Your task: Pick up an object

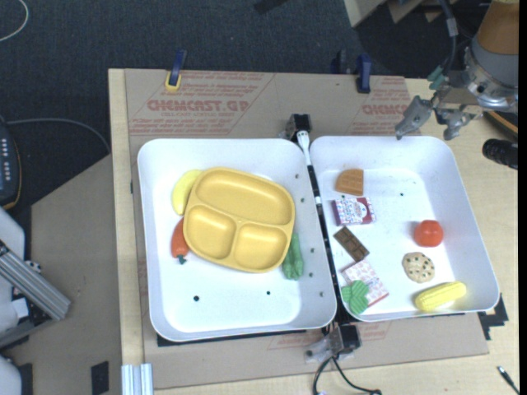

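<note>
Grey gripper [431,122] spread wide, holding nothing, above right bin [461,179] far rim, tomato [428,233] inside

- Yellow tray [239,219] in the left bin [156,245] partly hides a yellow item [184,189], a red-orange item [179,240] and a green item [293,258]; none identifiable.
- Arm [497,31] cut off by right edge.
- Print on the packets [353,212] too small to read.
</note>
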Controlling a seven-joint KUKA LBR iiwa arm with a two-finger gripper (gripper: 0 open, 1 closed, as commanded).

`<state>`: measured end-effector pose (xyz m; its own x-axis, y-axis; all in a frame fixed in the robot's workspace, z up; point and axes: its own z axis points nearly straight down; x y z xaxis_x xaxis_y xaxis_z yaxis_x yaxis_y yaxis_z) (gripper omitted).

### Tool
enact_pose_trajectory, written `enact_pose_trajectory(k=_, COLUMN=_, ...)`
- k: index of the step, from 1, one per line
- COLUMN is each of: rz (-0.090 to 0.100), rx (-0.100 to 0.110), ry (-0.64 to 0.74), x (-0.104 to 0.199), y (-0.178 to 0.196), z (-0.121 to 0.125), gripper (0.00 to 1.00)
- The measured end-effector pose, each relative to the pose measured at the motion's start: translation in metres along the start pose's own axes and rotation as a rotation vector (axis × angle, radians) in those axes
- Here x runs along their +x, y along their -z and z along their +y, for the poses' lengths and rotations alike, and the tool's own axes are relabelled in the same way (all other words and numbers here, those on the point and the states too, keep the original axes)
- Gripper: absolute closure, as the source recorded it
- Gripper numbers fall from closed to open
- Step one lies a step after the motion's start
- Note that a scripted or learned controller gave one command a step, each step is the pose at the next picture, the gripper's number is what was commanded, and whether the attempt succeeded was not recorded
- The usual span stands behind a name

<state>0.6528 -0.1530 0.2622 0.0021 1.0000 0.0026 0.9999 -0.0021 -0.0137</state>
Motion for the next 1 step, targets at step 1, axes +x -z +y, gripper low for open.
enact_pose_trajectory(k=1, rz=-0.002, rx=-0.013, ry=0.002, x=0.0003, y=0.0080, z=0.0021, gripper=0.00)
